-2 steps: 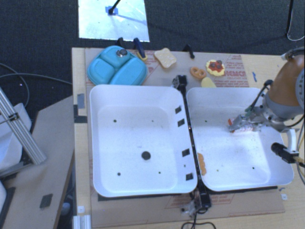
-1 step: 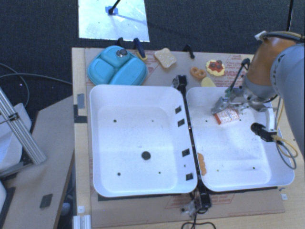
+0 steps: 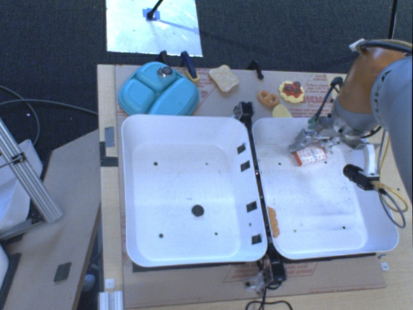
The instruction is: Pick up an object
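Tool [image 3: 312, 136] state cannot be told; it is seen at the upper right of the frame, low over the right bin [image 3: 322, 237], touching or just above a small red-and-white packet [image 3: 311, 155]. An orange piece [image 3: 273, 221] lies by the divider.

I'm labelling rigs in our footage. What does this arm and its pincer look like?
The arm is grey and rounded, with an orange band above the wrist. The pincer is small, metallic grey. Black cables loop beside the arm, and a white bracket carries a black fitting.
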`<state>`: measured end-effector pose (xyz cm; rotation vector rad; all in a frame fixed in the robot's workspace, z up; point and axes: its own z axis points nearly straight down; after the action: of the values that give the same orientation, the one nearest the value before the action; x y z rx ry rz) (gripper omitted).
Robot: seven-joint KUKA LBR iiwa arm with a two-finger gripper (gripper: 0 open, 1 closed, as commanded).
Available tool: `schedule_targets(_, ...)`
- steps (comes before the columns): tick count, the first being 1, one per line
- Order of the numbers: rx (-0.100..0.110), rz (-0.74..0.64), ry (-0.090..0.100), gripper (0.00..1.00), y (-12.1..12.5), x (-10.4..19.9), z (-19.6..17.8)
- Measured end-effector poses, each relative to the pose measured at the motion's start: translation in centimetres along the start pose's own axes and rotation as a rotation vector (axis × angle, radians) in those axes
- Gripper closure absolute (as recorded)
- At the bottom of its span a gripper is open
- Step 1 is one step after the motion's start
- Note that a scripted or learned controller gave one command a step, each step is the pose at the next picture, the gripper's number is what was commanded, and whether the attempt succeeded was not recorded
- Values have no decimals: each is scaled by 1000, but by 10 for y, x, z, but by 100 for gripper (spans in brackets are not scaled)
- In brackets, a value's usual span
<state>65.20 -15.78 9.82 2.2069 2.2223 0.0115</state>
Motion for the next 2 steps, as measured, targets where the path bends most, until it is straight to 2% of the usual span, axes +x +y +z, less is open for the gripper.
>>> schedule_targets(1,5,8,0,100,-21,-51,11)
schedule_targets(2,4,-1,0,100,7,-15,12)
